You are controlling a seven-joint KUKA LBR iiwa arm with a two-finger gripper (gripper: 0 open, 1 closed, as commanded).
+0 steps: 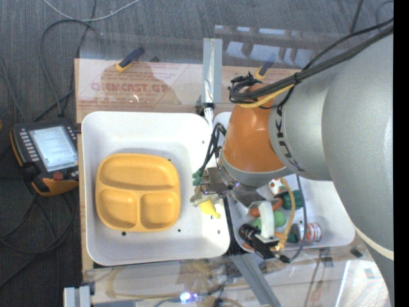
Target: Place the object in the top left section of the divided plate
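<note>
The yellow divided plate (137, 190) lies in the left white bin (115, 130), with one long section at the back and two smaller ones in front. My gripper (206, 194) hangs over the right edge of that bin, just right of the plate, under the orange wrist band (252, 139). A small yellow object (209, 208) shows right at the gripper's tip, over the bin's floor. Whether it is gripped or lying on the bin, I cannot tell. Nothing lies in any of the plate's sections.
The right bin (332, 226) holds several small items under the arm: a green and white piece (265, 221), a red and green one (289, 201) and a small can (312, 233). The grey arm covers much of that bin. A teach pendant (46, 149) lies left of the bench.
</note>
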